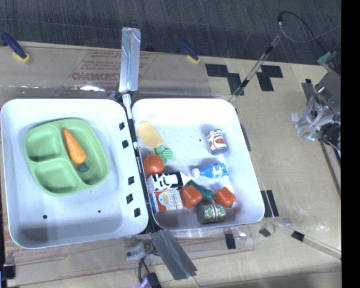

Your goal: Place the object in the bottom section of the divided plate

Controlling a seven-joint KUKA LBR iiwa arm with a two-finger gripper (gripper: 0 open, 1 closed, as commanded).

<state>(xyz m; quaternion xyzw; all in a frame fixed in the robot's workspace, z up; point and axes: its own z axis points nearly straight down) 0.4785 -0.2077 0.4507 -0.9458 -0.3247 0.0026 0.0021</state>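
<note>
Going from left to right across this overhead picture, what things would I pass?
Green divided plate → toy carrot lying on the plate → yellow toy by the right bin's left wall → small can → the arm's gripper at the far right.

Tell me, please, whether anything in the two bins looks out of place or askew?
The toy carrot lies in the long right-hand compartment of the green divided plate, not its bottom section. In the right bin, the small bottle and the cans lie tipped on their sides among the jumbled toys.
</note>
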